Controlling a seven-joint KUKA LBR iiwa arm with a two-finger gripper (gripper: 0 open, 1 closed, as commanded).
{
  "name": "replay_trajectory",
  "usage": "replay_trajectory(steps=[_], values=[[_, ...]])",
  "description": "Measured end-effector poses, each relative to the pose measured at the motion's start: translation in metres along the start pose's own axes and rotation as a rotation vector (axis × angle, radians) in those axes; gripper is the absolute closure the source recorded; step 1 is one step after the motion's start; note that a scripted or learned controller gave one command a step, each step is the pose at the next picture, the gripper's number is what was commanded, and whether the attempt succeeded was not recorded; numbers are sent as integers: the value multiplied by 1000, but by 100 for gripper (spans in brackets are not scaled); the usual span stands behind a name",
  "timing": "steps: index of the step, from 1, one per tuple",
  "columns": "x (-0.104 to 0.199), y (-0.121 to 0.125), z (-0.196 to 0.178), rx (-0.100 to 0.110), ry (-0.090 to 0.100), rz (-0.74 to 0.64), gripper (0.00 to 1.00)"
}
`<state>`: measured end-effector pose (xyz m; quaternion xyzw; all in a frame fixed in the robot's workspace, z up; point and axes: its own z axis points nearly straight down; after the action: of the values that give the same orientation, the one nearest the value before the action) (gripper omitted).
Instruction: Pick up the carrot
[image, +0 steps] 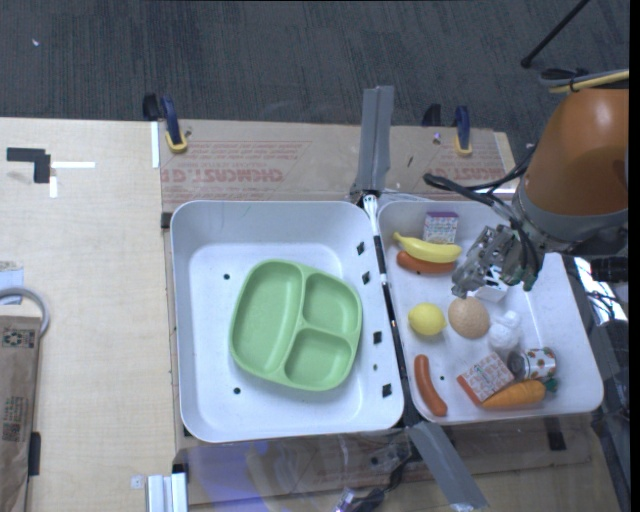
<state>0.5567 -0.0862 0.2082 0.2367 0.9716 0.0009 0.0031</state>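
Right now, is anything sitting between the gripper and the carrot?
Yes. The gripper hovers over the far part of the right bin; the carrot lies at the near edge. The beige ball and a small can lie between.

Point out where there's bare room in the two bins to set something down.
The left bin has bare floor all round the green divided plate, widest along its top and left walls. The right bin is crowded: banana, lemon, sausage, carrot, with the tool above. A small gap lies between sausage and carrot.
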Motion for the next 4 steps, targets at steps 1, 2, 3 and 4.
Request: replay_trajectory(steps=[1, 2, 3, 4], values=[[27, -30, 25, 1, 6, -350, 100], [25, -29, 16, -1, 4, -346, 100], [23, -29, 8, -3, 2, -341, 100], [22, -28, 0, -4, -1, -337, 100]])
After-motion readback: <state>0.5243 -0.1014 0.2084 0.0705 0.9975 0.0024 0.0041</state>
